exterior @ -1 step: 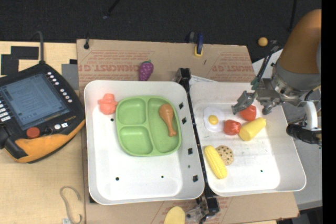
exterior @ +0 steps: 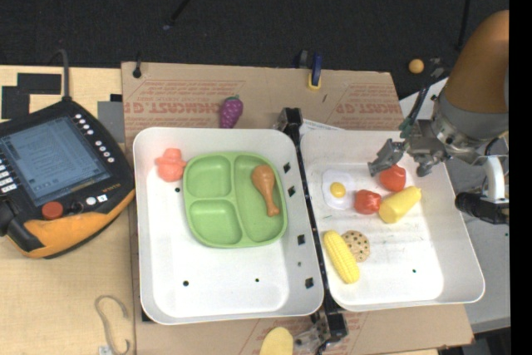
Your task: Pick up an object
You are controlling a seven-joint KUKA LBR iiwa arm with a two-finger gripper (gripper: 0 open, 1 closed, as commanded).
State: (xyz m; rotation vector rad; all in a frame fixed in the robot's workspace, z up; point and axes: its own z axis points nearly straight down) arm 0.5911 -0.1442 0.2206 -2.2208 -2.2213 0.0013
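**Red tomato toy under the gripper, right bin**

Red tomato toy [exterior: 394, 177] lies in the right bin [exterior: 453, 274], toward its 12 o'clock wall, directly beneath the gripper [exterior: 405, 158]. Whether the gripper is open or closed cannot be told. The toy appears to be light, rigid, smooth plastic, likely slippery; a grasp across its widest middle seems safest. It is rounded, with no clear long axis or heading. A second red piece [exterior: 366, 200] sits at its 7 o'clock, and a yellow piece [exterior: 400, 204] at 6 o'clock, its long axis running 2 to 8 o'clock.
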